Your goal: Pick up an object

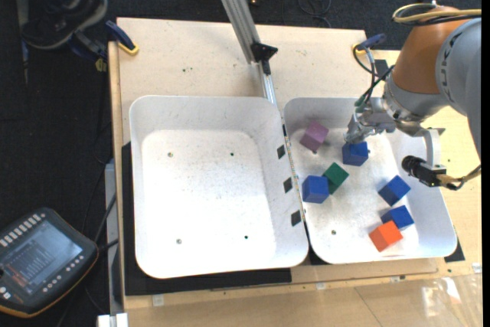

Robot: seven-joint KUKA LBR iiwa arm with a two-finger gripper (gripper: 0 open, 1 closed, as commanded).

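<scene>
I have the claw (357, 135) directly above a blue cube (355, 154); grip state undetermined, so my next move requires confirming closure before lifting.

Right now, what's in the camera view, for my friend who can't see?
The gripper hangs just over a blue block in the right bin. Purple, green, orange and more blue blocks lie around it.
</scene>
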